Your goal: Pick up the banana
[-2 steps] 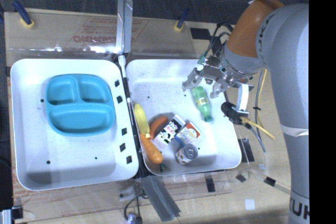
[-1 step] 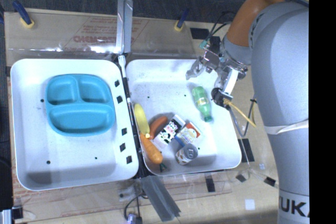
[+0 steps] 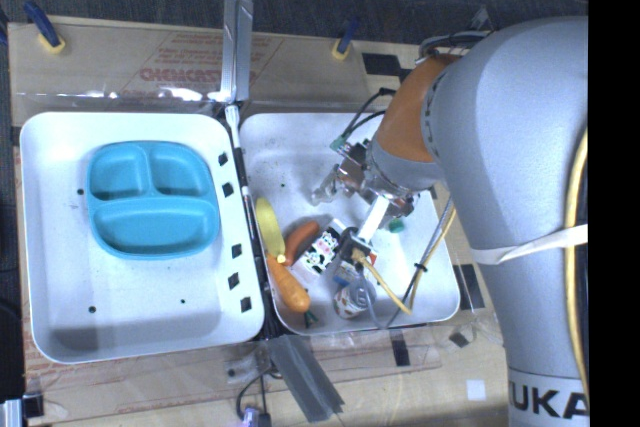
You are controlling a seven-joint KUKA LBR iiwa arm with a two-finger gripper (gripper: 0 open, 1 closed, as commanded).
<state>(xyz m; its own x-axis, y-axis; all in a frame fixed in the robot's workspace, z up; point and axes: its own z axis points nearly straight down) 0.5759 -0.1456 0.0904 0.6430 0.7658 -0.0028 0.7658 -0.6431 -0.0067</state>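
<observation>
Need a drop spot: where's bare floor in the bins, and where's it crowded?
Free: left bin, between blue plate and near rim; right bin, top-left corner above the banana. Crowded: right bin's lower half, around banana and carrot.

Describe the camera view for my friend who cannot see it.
A grey robot arm reaches into the right white bin, its gripper to the right of a yellow banana and apart from it. An orange carrot lies just below the banana by the bin's left wall. The left bin holds a blue divided plate.
</observation>
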